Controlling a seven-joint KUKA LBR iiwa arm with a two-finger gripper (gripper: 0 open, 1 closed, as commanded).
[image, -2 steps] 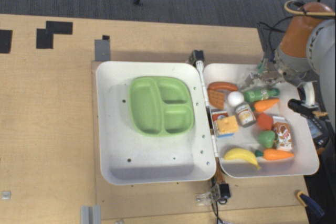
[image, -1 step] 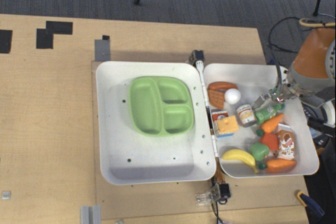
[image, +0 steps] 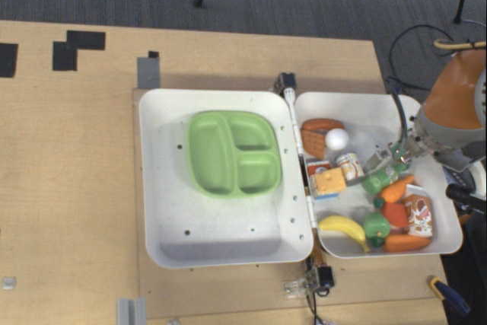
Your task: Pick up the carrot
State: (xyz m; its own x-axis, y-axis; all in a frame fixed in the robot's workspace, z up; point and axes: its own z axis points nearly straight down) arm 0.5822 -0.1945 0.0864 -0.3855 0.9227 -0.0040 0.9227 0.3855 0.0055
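While the long orange carrot (image: 406, 243) lies at five o'clock in the right white bin (image: 358, 106), ungrabbed, jaws (image: 397, 154) unclear.

The arm (image: 456, 99) carries a broad, rounded orange band, glossy with a pale highlight, above a grey wrist section. Below the wrist sits a small metallic gripper (image: 396, 154) of silver and dark parts. A black cable loops beside the orange band.
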